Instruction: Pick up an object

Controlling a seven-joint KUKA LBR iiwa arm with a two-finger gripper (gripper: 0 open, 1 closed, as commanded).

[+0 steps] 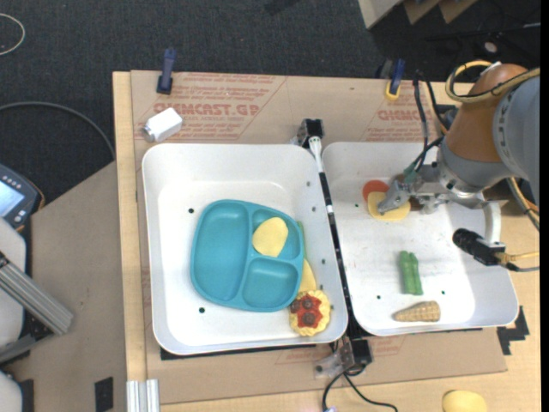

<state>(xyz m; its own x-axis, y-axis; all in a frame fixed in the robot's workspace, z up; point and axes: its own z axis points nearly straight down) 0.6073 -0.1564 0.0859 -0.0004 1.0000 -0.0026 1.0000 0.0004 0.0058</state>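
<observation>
Camera view: left bin (171, 187) holds blue tray (227, 260); right bin (480, 303), green piece (409, 273).

The grey arm (523, 136) wears an orange band (473, 118), with black cables (422, 114) alongside.

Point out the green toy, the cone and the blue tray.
green toy (409, 273), camera view, middle of its body in the right bin.
cone (418, 312), camera view, middle of its tan waffle side.
blue tray (221, 251), camera view, floor of its large left compartment.
</observation>
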